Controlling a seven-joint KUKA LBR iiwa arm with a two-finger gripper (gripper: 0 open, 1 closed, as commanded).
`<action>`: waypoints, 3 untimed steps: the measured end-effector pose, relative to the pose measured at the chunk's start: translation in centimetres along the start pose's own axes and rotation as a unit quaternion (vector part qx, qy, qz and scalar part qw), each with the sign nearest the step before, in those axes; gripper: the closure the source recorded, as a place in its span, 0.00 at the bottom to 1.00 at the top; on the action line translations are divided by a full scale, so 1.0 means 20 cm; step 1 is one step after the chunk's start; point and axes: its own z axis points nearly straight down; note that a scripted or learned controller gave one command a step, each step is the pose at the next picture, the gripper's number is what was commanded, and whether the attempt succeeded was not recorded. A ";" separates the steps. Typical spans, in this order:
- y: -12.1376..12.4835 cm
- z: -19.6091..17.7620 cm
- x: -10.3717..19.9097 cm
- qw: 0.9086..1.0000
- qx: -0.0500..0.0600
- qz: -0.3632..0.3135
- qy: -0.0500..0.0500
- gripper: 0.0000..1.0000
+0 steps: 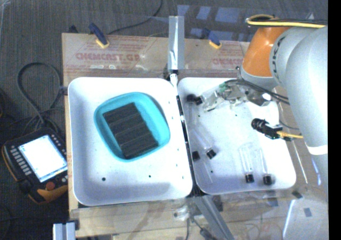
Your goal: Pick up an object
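My gripper (212, 100) reaches into the far part of the right bin (282, 180), low over its floor, below the orange band (260, 58) of the arm. Several clear tubes with black caps lie in this bin: one (203, 143) near the left wall, and two (246, 163) (262, 164) side by side toward the front. A small black cap (195, 98) lies just left of the gripper. The left bin (85, 180) holds a blue dish (132, 125) with a black ribbed block (130, 129) in it.
The grey arm (309, 84) covers the right bin's far right corner. A black connector with a yellow cable (266, 128) hangs over the right bin's right side. A metal post (175, 41) stands behind the bins. A teach pendant (34, 161) lies off the bench at the left.
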 end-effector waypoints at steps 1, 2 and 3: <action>0.00 0.00 0.00 1.000 0.000 0.000 0.000 0.00; -0.01 -0.04 0.00 1.000 0.003 0.000 0.000 1.00; -0.01 -0.04 0.00 1.000 0.003 0.000 0.000 0.00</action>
